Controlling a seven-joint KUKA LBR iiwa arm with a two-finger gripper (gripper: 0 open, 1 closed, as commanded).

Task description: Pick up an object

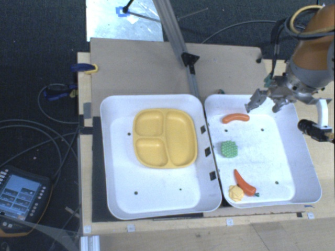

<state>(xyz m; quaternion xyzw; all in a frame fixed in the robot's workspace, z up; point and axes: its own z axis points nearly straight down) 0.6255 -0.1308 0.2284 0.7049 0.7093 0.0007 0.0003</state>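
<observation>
— Four toys in the right bin (303,156): where's the sausage (235,118)?
— Near the far wall, long axis lying across the bin, ends pointing left and right.
— And the hand (267,101)?
— Above the far rim, just right of the sausage, fingers spread, pinching nothing.
— The rest?
— Green ball (229,149) mid-bin; carrot (244,183) slanting beside a yellow toy (236,193); yellow divided plate (164,138) in the left bin (118,192).

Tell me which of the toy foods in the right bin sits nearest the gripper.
The orange sausage, lying crosswise at the far end of the right bin, just below-left of the gripper. The green piece, carrot and yellow piece lie farther toward the near edge.
</observation>
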